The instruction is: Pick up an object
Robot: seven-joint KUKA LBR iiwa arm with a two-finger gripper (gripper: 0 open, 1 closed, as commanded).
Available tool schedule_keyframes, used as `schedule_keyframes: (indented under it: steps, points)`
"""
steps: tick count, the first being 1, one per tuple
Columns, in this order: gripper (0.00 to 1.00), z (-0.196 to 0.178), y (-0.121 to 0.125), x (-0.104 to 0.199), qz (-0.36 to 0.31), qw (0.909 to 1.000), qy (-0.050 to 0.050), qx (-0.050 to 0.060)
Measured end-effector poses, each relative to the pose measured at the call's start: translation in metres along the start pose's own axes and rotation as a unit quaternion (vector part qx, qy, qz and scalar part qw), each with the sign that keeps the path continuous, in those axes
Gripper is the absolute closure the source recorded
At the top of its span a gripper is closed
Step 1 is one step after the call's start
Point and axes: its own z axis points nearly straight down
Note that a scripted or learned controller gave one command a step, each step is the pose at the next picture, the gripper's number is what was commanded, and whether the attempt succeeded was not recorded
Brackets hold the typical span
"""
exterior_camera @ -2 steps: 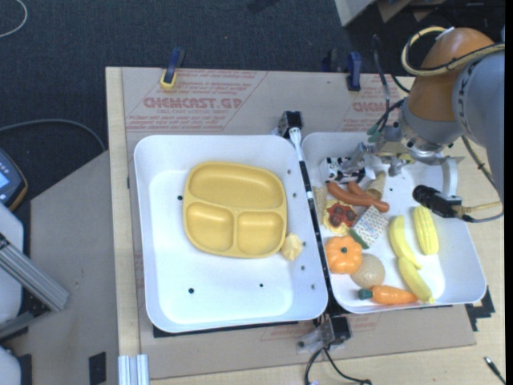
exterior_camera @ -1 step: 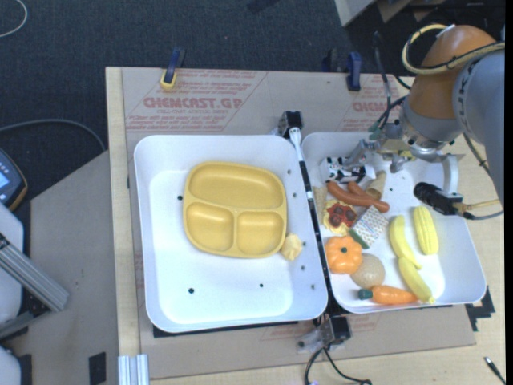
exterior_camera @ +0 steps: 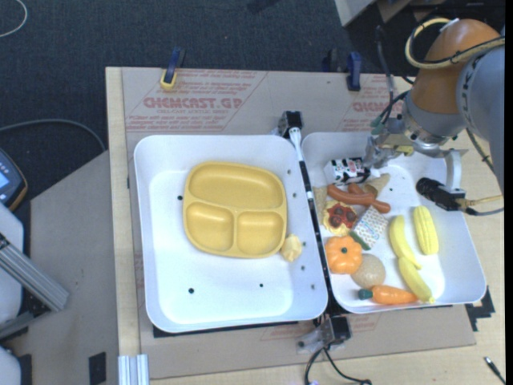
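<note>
My gripper [exterior_camera: 375, 156] hangs low over the far part of the right bin [exterior_camera: 473, 273], reaching in from the right. Just to its left lies a small black-and-white toy cow [exterior_camera: 345, 168], close to the gripper tip; whether they touch is unclear. In front of it lies a red sausage [exterior_camera: 358, 193], then a pizza slice [exterior_camera: 341, 216] and a grey-white patterned piece [exterior_camera: 369, 228]. Nearer the front are an orange pumpkin [exterior_camera: 345, 255], a tan potato [exterior_camera: 369, 272], a carrot [exterior_camera: 393, 296], a banana [exterior_camera: 408, 258] and a yellow corn cob [exterior_camera: 426, 229].
The left bin [exterior_camera: 160, 295] holds a yellow three-compartment plate [exterior_camera: 235, 208] and a small pale yellow piece [exterior_camera: 292, 249] by its right wall. A black divider rail [exterior_camera: 308, 207] runs between the bins. Clamps sit at the bench's far edge.
</note>
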Motion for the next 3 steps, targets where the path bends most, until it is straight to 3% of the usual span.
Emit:
schedule_keyframes:
  steps: [1, 2, 3]
  points:
    - [1.00, -0.042, 0.002, 0.001, 0.001, 1.0000, 0.000, 0.010]
    - [1.00, -0.087, 0.003, -0.006, 0.001, 1.0000, 0.000, 0.010]
    - [1.00, -0.108, 0.005, -0.006, 0.001, 1.0000, 0.000, 0.009]
